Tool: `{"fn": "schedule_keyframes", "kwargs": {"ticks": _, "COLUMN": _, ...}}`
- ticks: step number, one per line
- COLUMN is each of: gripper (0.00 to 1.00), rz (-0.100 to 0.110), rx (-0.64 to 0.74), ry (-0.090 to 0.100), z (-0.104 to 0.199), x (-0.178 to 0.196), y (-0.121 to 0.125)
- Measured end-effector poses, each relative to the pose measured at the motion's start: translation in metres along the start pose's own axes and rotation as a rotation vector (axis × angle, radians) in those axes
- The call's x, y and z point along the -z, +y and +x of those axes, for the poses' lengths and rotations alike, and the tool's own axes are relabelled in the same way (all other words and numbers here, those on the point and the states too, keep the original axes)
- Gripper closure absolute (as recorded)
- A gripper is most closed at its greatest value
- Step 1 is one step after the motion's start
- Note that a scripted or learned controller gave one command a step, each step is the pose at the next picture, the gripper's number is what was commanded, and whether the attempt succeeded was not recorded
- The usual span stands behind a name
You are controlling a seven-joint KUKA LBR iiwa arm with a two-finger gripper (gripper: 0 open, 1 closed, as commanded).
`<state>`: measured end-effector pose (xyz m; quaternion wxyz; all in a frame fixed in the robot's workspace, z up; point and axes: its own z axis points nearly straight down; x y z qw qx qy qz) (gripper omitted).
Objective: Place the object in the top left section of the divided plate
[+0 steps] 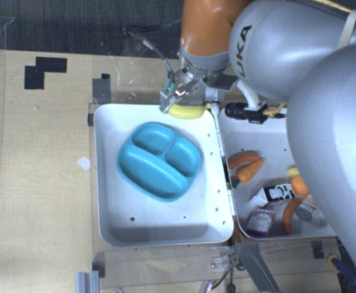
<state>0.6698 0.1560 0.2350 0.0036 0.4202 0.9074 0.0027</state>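
Blue plastic divided plate (160, 160): you had it lying flat in the left white bin (113, 221), turned at a slant, with two small sections toward the far side and one long section toward the near side. All three sections showed bare blue.

Yellow object (187, 111): you had it at the far rim of the left bin, near that bin's far right corner, just beyond the plate and apart from it. Its shape could not be made out beyond a rounded yellow edge.

Jaws (168, 100): you had them hanging over the far edge of the left bin, right at the yellow object's left end. You could not tell from this view whether they were parted or closed, nor whether the yellow object sat between them.

Arm (275, 47): grey, with the orange band (208, 17) above the wrist, reaching in from the right and covering much of the right bin (251, 140).

Right bin contents, as you could see them: two orange carrot-like pieces (246, 165) near its left wall; a black-and-white item (279, 193); a small dark red packet (261, 221); further orange pieces partly hidden by the arm.

Counter (37, 163): pale wood tone, with black marks (44, 71) at the far left.
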Motion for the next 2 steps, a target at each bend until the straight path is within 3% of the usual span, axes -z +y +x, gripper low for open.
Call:
{"fn": "schedule_keyframes", "kwargs": {"ticks": 1, "gripper": 1.0, "rz": 0.003, "rx": 0.143, "ry": 0.003, "z": 0.0385, "x": -0.0965, "y": -0.0035}}
{"fn": "schedule_keyframes", "kwargs": {"ticks": 2, "gripper": 0.0, "rz": 0.002, "rx": 0.142, "ry": 0.003, "z": 0.0381, "x": -0.0959, "y": -0.0034}}
